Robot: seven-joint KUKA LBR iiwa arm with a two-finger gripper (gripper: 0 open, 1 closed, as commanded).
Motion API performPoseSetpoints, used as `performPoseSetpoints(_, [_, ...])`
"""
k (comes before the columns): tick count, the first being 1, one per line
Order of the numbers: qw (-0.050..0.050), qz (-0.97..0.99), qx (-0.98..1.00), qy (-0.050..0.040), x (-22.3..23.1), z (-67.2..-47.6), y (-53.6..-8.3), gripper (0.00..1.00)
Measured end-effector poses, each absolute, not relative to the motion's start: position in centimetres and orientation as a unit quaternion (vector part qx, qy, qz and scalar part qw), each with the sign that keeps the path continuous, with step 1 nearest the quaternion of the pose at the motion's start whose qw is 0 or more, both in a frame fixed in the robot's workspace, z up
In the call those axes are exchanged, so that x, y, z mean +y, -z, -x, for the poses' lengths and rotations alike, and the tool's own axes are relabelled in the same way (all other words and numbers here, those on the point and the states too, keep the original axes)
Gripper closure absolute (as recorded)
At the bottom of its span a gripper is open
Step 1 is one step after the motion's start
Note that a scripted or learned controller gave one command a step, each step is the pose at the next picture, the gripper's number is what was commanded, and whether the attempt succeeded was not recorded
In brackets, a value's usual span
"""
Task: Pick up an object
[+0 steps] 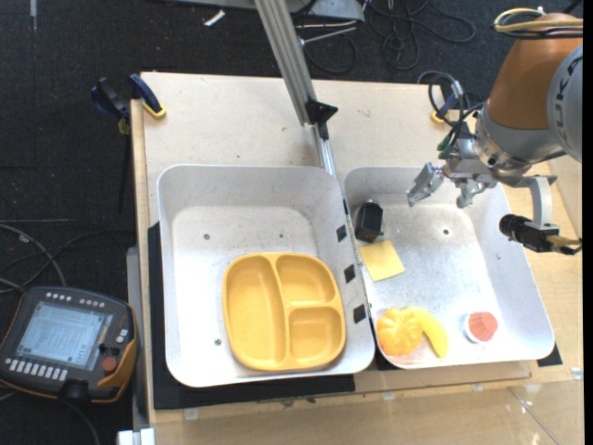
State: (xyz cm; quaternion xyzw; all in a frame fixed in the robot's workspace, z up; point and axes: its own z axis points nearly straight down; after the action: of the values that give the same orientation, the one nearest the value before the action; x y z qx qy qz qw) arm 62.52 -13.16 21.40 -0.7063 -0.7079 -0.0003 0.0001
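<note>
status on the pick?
End effector open, above right bin's far end, holding nothing. Black block, yellow card, orange, banana, red piece all loose in the bin. Nothing blocking.

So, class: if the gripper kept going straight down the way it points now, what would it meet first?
Probably bare floor of the right bin. The gripper hangs over its upper part, apart from the black object and yellow card; depth is unclear.

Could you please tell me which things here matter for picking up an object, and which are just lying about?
Job: gripper; right bin with black block, yellow slice, orange fruit, banana, red piece.
Lying about: yellow divided plate, teach pendant, clamps.
</note>
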Motion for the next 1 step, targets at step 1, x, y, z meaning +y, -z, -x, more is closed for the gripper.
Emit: performPoseSetpoints(1, [0.000,0.706,-0.708,0.0003,-13.15,-62.52,-21.40,0.00])
